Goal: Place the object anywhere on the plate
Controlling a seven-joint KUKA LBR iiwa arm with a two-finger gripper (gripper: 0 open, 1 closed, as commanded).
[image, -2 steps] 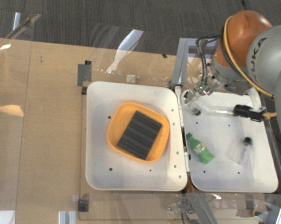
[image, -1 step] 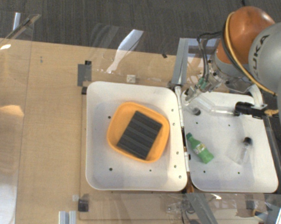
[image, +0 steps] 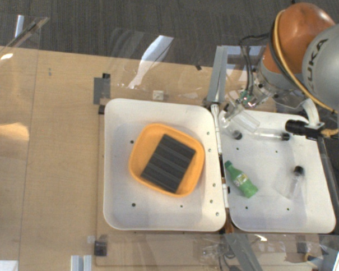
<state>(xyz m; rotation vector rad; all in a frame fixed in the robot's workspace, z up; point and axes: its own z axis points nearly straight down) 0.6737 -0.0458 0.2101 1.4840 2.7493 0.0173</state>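
Gripper [image: 245, 104] blurred at right bin [image: 278, 218] top edge, jaws can't tell; green bottle [image: 240, 179] lies apart

Block [image: 168, 163] on plate [image: 139, 169] in left bin [image: 113, 202] — bottle [image: 241, 181] in right bin [image: 311, 220].

bench: pale wooden top [image: 44, 171] | on it: two shallow white plastic bins, left [image: 116, 208] and right [image: 317, 217], touching side by side
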